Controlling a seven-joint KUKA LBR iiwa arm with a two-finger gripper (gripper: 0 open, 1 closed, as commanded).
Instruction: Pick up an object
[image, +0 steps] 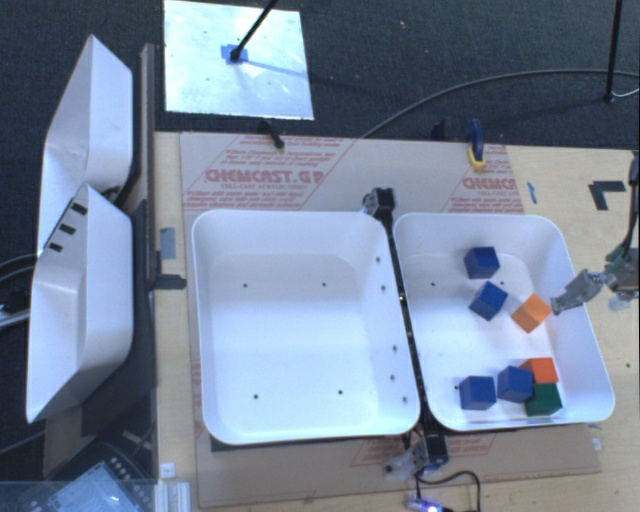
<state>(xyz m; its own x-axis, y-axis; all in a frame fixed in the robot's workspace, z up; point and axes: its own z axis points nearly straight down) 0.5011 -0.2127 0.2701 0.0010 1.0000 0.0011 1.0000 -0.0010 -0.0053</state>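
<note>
Several small cubes lie in the right bin (430, 330). Two blue cubes (481, 262) (488, 300) sit near its middle, with an orange cube (531, 313) just to their right. Along the front edge cluster two more blue cubes (477, 392) (515, 383), an orange cube (543, 370) and a green cube (544, 401). My gripper (577, 292) hangs over the right rim of this bin, its tip just right of the upper orange cube. Nothing is seen held in it.
The left bin (300, 330) stands beside the right one, sharing a dark divider (400, 310). Spare white bins (80, 250) lean at the far left. A blue and yellow clamp (477, 152) and cables sit at the bench's back edge.
</note>
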